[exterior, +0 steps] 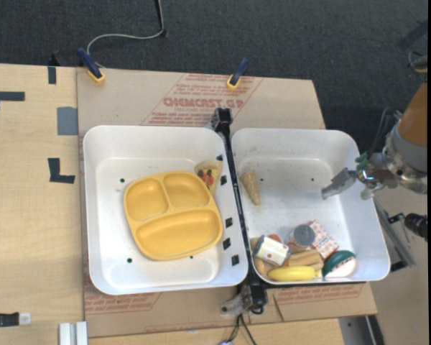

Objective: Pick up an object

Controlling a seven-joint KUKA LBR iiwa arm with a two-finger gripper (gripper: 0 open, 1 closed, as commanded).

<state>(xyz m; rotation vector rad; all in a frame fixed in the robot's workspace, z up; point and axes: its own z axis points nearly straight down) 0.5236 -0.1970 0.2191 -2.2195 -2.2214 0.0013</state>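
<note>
My gripper (343, 182) hangs over the right edge of the right bin (294, 144), with nothing seen in it. It is well above and to the right of the objects. A tan bread-like piece (251, 187) lies alone near the bin's left wall. Heaped in the front corner are a yellow banana (294, 272), a white box (273, 250), a grey can (303, 234), a red-and-white packet (322, 237) and a green-and-white item (339, 264). The arm comes in from the right.
The left bin (104, 192) holds a yellow divided plate (174, 214) and a small yellow-and-red toy (209, 172) by the divider. Black clips (223, 118) join the bins. A cardboard sheet (194, 99) lies under both, held by two clamps.
</note>
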